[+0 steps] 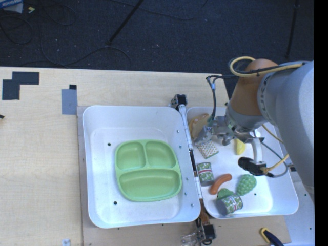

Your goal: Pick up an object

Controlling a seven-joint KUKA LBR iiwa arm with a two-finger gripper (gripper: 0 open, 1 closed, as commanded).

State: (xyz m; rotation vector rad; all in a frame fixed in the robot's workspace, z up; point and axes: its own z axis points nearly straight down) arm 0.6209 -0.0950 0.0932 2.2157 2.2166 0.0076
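Observation:
My gripper hangs low over the far left part of the right bin. It sits just above a checkered waffle piece and beside a tan bread-like item. A yellow piece lies under the wrist to the right. Nearer the front lie a green-labelled can, an orange sausage, a green bumpy vegetable and a second can on its side. I see nothing lifted by the gripper.
The left bin holds a green divided plate. A ridge with clamps separates the two bins. The grey arm covers the right bin's far right corner. A black cable part hangs over the right bin.

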